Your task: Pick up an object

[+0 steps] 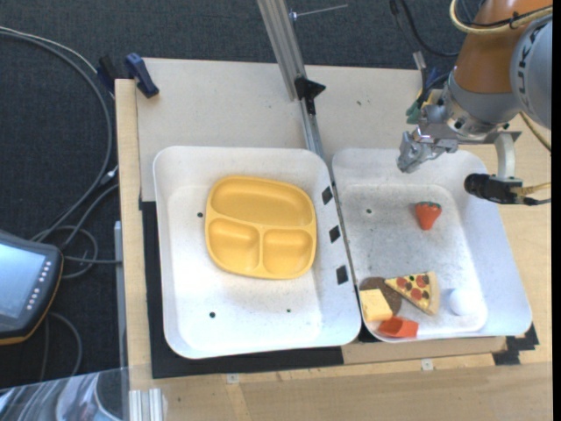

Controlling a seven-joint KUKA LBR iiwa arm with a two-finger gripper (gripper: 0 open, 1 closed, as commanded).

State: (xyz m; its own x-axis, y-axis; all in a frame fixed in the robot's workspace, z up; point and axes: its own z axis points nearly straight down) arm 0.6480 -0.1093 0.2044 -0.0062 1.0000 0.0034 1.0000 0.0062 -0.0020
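No brand, label or writing can be read on anything here. The floor (53,103) is dark carpet, with black cables looping across the left of the frame and a grey handheld screen unit (22,288) at the lower left edge. On it stands the table (228,103), a pale wooden top filling the middle of the frame, with a metal post (280,24) rising from its upper centre and a blue clamp (140,73) at its upper left corner.

Two white bins lie side by side on the table. The left bin (175,323) holds a yellow divided plate (260,226) near its centre. The right bin (491,235) holds a red strawberry (427,214) in its upper middle, well apart from a cluster in its lower part: a pizza slice (415,291), a yellow block (375,305), an orange piece (399,327) and a white ball (459,302).

The arm (500,51) enters from the upper right, its orange band above the wrist, bent down toward the right bin's upper edge. The gripper (412,159) hangs above and left of the strawberry, not touching it; whether its fingers are wide or narrow cannot be told.
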